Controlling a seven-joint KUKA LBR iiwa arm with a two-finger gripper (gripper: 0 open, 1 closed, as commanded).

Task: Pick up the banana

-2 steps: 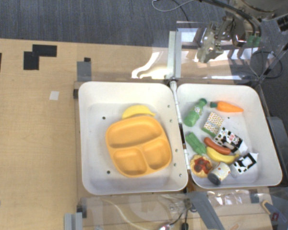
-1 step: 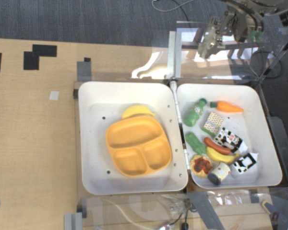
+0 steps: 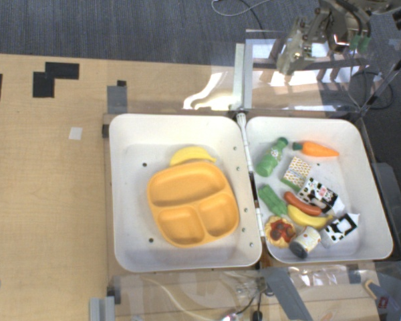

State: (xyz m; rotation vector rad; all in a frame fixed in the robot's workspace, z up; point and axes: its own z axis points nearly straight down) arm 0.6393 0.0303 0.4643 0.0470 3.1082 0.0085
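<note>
Pale wooden bench with black patches at its far left, dark carpet beyond. Two white bins side by side on it: left bin, right bin. In the left bin, an orange divided tray, a yellow shape peeking out from behind the tray's far edge, mostly hidden, kind unclear. Right of the tray, in the right bin, the banana among a crowd of toys: just beyond it a red sausage, farther back a carrot and a green bottle. Gripper well beyond the bins, above a glaring frame; blurred, so finger spread cannot be told.
</note>
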